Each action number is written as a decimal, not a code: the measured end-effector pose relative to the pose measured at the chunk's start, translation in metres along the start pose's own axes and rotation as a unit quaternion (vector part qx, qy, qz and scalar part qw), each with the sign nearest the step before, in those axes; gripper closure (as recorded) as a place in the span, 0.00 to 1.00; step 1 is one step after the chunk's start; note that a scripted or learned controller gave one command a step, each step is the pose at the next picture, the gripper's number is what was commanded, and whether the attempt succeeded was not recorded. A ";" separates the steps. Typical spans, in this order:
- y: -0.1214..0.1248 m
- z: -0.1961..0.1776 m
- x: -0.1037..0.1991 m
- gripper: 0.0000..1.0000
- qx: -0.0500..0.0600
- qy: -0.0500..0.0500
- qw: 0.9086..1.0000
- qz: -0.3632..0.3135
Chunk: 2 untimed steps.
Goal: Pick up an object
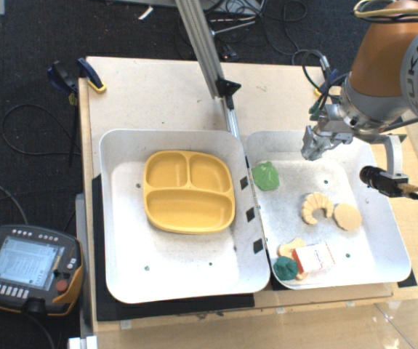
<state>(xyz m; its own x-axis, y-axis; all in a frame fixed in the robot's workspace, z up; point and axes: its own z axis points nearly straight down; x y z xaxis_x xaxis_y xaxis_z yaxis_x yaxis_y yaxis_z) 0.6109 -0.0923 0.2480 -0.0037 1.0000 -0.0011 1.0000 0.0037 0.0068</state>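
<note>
Nearest the camera, a grey teach pendant point(27, 267) with a lit screen is seen on the dark floor, far to the lower left of the gripper point(315, 150). On the bench point(158, 93), two shallow white bins sit side by side. In the front corner of the right bin point(383, 246), well below the gripper, a small red and white box point(315, 257) lies touching a dark green item point(286, 268) and a small yellowish piece point(291, 249). Further back, directly below the gripper, a tan croissant-shaped toy point(316, 208) lies just beside a round tan piece point(347, 217). A light green toy point(265, 176) rests near the bin's left wall, to the lower left of the gripper and closest to it. In the left bin point(121, 253), well apart to the left, a yellow divided plate point(189, 192) lies flat. The gripper hangs over the back part of the right bin, with nothing seen between its fingers; whether they are spread or closed cannot be told. Behind, a grey metal pole point(201, 42) slants up from between the bins, and a blue and yellow clamp point(78, 75) grips the bench's far left corner.
</note>
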 end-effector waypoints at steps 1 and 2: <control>-0.019 -0.006 0.052 1.00 0.003 0.001 1.000 -0.002; -0.020 -0.001 0.108 1.00 0.004 0.002 1.000 -0.002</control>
<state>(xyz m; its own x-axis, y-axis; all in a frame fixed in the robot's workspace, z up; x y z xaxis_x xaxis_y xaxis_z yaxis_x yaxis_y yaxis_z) 0.5902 0.0160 0.2487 -0.0081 1.0000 0.0021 1.0000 0.0081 -0.0006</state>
